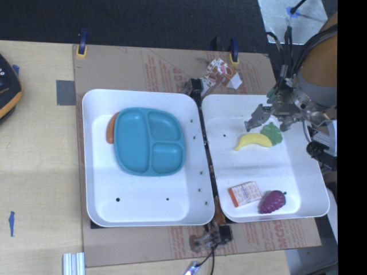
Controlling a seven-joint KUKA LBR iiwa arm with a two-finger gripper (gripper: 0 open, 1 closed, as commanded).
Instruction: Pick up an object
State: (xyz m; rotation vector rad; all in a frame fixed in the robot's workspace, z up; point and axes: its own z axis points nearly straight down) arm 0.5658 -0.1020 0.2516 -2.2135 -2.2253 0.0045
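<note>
I am hanging my gripper (269, 119) over the far part of the right bin (226, 153), my fingers spreading wide with nothing between them. One finger (256, 118) is pointing out toward the bin's middle, the other is sitting closer to my wrist, partly masked by the gripper body. The banana (253, 142) is lying just below and a little to the left of my fingertips, apart from them, curving across the bin floor. The green leafy piece (273, 134) is resting right beside the banana's right end, touching it, and is sitting almost under my gripper. Nearer the front wall, well apart from me, the small box (245, 193) and the purple grapes (272, 201) are lying side by side, close together. Counting the right bin, I am seeing four things: one banana, one green piece, one box, one bunch of grapes. The left bin (100, 205) is holding two things: one blue plate (150, 141) with three compartments, and one orange piece (110, 128) peeking out from under the plate's left edge, its shape mostly hidden. The two bins are sitting side by side, touching along their shared edge.
</note>
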